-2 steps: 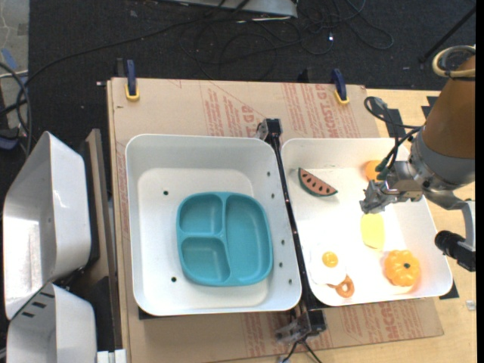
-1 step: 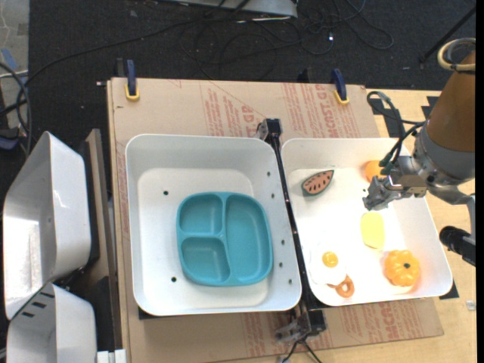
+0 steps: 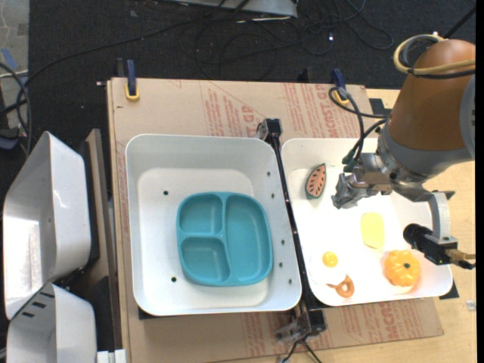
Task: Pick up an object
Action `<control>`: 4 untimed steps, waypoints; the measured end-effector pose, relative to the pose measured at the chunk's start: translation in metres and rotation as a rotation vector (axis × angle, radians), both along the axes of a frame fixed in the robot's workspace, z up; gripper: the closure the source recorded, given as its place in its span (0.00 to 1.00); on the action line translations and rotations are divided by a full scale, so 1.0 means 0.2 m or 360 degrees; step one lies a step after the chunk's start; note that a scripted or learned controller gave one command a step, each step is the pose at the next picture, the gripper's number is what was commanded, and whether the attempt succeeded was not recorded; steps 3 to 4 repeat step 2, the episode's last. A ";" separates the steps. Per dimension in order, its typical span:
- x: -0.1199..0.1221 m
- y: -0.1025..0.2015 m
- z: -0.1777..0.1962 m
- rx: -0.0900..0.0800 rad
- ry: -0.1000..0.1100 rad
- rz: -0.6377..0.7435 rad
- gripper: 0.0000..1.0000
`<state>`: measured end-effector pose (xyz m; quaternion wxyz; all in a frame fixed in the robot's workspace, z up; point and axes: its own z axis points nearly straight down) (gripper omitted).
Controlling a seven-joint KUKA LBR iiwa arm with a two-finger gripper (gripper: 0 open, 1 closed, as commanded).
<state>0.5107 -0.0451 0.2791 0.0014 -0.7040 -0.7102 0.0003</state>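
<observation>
Jaws: can't tell from my feed. Gripper (image 3: 346, 193) over right bin (image 3: 431, 297), between watermelon slice (image 3: 316, 181) and yellow block (image 3: 372, 230). Nothing lifted yet; descent, grasp, lift remain.

The left bin (image 3: 144, 203) holds a divided plate (image 3: 224, 238) toward its front middle. In the right bin (image 3: 302, 271), a slice (image 3: 316, 181) lies near the back left corner, a block (image 3: 372, 230) mid-bin, a small ball (image 3: 330, 259) and a ring (image 3: 343, 286) near the front edge, a pumpkin (image 3: 401, 268) at the front right corner.
</observation>
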 end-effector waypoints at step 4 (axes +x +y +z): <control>0.13 0.56 -0.19 -0.0002 0.0005 0.0000 1.00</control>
